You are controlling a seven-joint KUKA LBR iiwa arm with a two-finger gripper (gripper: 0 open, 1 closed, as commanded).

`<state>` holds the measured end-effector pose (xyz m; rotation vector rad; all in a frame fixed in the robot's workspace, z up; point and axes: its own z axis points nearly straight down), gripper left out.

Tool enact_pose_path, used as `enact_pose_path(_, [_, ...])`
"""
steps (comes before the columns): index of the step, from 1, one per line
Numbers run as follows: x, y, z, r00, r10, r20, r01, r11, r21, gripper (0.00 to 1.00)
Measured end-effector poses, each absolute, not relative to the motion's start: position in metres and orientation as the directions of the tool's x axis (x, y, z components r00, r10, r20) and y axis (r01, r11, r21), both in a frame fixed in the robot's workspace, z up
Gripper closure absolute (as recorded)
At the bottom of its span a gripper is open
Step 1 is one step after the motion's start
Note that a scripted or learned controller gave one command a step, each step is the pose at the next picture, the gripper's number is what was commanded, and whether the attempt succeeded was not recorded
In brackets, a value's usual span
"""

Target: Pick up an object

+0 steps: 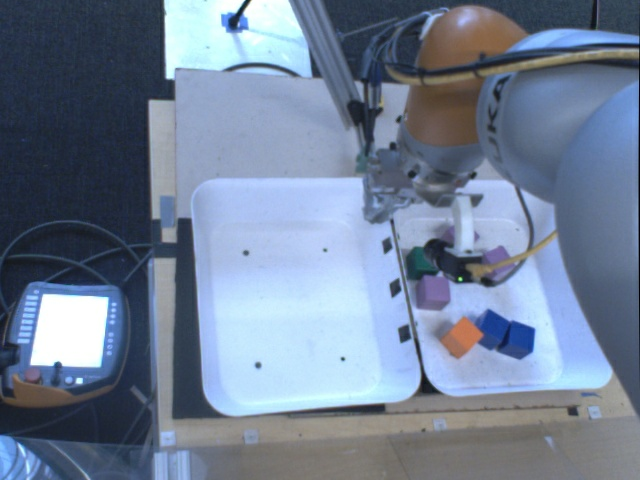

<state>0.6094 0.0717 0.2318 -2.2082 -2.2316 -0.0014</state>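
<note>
End effector [386,204] over right bin [562,364] far-left corner | open or closed: cannot tell | purple cube [433,291], orange cube [461,336] in bin

The arm [570,118] is clad in smooth, rounded grey shells; a glossy orange band [455,53], domed in shape, is set above the wrist; dark lettering [491,118] is printed on the grey shell beside it, too partial to be read; a bundle of black cables [385,43] is looped beside the band, and a yellow cable [500,63] is laid across it; the gripper [382,200] is made of grey metal.
</note>
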Motion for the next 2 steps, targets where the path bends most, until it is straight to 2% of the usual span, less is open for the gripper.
enact_pose_path(1, [0.5843, 0.1004, 0.2274, -0.009, 1.0, 0.001, 1.0, 0.009, -0.003, 1.0])
enact_pose_path(2, [0.5854, 0.0982, 0.2279, -0.003, 1.0, 0.001, 1.0, 0.003, 0.0, 0.0])
